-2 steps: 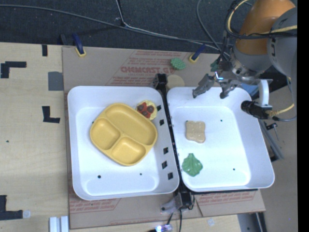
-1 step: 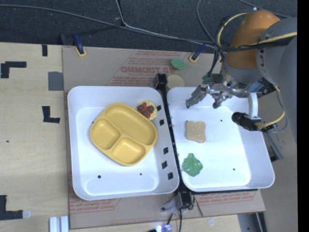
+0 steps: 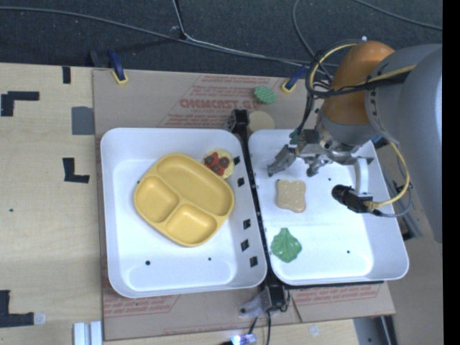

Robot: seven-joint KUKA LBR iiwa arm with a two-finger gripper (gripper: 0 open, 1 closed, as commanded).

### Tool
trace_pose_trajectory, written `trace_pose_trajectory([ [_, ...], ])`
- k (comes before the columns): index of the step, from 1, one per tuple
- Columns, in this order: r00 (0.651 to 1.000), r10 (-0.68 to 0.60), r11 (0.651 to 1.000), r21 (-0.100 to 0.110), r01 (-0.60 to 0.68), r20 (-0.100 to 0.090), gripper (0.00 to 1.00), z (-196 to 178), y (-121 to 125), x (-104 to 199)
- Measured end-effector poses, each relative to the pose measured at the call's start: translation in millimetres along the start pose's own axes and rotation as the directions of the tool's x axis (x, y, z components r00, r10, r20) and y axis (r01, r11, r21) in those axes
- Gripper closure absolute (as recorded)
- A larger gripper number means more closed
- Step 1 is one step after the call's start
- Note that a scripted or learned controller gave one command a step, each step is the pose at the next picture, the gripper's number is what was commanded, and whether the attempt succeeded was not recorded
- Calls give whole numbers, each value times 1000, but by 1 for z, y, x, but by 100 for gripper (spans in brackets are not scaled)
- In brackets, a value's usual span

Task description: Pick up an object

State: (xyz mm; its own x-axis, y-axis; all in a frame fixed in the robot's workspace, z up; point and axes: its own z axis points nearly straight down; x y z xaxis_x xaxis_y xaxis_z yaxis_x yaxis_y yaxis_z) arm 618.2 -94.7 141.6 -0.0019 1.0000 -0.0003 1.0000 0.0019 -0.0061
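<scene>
The gripper hangs over the back of the right bin, its two fingers spread apart with nothing between them. Just in front of the gripper, a tan slice of toast lies flat on the bin floor, and farther forward from the gripper, near the bin's front left corner, sits a green leaf. Left of the gripper, across the divider, the left bin holds a yellow divided plate with a small red and yellow food piece touching its back edge.

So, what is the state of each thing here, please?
Gripper: open, nothing between fingers, above right bin.
Toast: flat in right bin, not held.
Leaf: flat in right bin.
Yellow tray: upright in left bin.
</scene>
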Motion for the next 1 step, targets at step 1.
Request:
trace_pose_trajectory([
  [1, 1000, 0, 1000, -6, 0, 2, 0, 52, 0, 1],
])
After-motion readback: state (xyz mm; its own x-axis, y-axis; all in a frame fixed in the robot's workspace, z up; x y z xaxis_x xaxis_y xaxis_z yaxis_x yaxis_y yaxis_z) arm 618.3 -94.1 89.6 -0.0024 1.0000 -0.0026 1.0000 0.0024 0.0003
